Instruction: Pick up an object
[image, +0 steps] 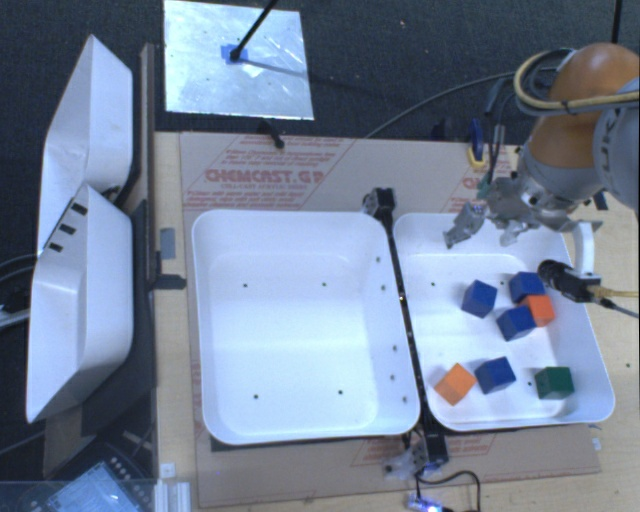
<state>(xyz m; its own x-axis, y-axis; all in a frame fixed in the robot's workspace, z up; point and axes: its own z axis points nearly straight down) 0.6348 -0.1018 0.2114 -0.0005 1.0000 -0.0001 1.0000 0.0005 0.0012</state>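
The right bin (430, 300) holds several small blocks: a blue one (479, 298), two more blue ones (526, 287) (516, 322) with an orange block (542, 310) between them, an orange block (456, 383), a blue block (495, 374) and a dark green block (553, 382). My gripper (487, 226) hangs over the bin's far edge, above and behind the blocks. Its two fingers (462, 226) are spread apart with nothing between them.
The left bin (215, 260) sits beside the right one, a black divider strip (400, 300) between them. Stacked white bins (80, 240) lean at the far left. A shiny metal plate (237, 60) lies behind the bench. Cables run near the arm.
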